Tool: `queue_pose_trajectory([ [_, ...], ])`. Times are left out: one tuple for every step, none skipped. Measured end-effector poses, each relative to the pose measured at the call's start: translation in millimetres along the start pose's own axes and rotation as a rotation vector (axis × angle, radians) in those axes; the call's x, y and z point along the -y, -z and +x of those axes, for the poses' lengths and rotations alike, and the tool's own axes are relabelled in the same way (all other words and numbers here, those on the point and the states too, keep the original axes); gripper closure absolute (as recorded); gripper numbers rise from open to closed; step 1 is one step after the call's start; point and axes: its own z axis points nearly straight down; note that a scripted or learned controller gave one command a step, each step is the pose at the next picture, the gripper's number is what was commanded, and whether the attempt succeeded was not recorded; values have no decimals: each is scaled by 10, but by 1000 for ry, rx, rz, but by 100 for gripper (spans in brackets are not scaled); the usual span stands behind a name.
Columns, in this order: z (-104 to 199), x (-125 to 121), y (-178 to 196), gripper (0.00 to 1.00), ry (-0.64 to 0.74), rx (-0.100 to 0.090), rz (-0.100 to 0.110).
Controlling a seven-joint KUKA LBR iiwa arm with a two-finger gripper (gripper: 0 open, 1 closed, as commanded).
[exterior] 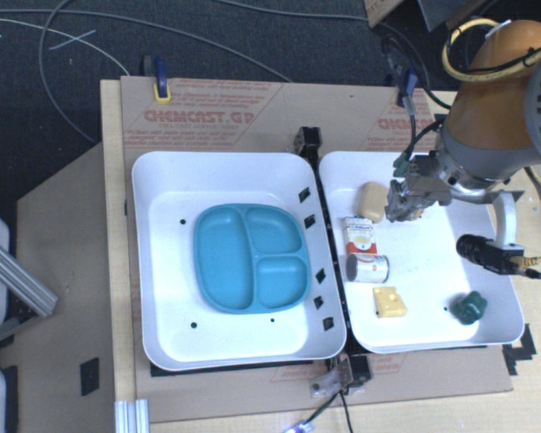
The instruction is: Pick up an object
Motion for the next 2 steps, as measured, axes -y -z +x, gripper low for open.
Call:
queue_pose_trajectory([
  [507, 123, 71, 100, 0, 0, 1],
  [1014, 171, -68, 100, -1, 1, 2],
])
